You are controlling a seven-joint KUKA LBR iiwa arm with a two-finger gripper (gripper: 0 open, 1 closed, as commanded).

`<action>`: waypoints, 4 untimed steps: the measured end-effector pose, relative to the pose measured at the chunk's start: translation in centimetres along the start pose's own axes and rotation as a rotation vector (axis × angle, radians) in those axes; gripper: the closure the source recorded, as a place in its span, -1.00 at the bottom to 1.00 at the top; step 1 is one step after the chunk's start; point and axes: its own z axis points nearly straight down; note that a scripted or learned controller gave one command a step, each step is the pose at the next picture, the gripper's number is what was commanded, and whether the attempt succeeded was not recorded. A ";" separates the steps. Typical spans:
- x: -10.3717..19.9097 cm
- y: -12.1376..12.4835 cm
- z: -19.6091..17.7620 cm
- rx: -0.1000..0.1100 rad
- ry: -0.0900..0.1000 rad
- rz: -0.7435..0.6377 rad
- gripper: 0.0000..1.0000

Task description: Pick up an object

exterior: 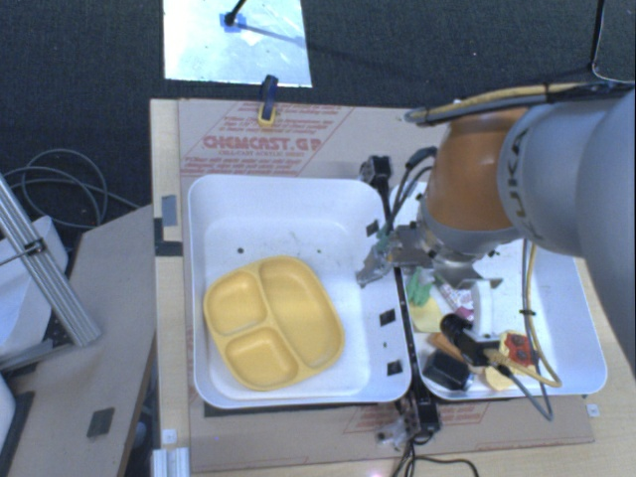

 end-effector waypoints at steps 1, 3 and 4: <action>6.3 4.2 -0.1 -0.007 0.000 -0.003 -1.00; -2.1 -2.3 -0.1 -0.006 -0.003 0.008 -1.00; 2.5 -4.6 0.0 -0.002 0.000 0.000 -1.00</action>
